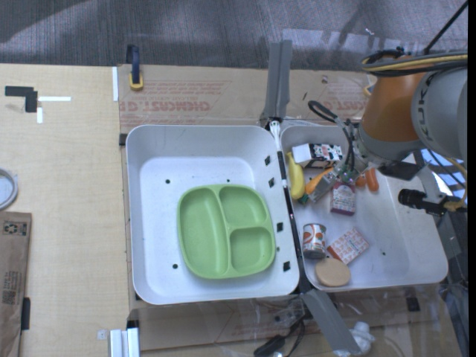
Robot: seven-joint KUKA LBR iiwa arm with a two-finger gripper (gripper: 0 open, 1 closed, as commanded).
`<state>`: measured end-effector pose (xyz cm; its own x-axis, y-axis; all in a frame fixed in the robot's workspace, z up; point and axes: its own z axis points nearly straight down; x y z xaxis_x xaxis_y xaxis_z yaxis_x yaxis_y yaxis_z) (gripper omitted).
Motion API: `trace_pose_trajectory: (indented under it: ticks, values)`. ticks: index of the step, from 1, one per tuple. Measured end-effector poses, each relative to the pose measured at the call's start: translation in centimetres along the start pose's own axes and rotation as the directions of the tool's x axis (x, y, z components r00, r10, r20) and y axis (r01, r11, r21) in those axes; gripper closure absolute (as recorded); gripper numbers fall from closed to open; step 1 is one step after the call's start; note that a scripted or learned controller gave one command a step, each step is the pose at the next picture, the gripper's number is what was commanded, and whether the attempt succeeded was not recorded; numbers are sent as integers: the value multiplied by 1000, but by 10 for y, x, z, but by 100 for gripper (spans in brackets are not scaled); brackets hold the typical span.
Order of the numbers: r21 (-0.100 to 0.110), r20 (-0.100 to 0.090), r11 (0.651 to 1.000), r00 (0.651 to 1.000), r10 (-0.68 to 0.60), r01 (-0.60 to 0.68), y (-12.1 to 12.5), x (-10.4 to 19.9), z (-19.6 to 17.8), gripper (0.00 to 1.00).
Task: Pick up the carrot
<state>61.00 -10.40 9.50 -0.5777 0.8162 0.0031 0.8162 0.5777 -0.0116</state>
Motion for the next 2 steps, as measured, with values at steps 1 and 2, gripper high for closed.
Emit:
trace_pose_trajectory:
  ticks: [1,2]
  values:
    - [-11,13,1000,1000,2,-2,2,-3,-11,100]
    - [25,-22,998,998,66,-66,22,-26,0,100]
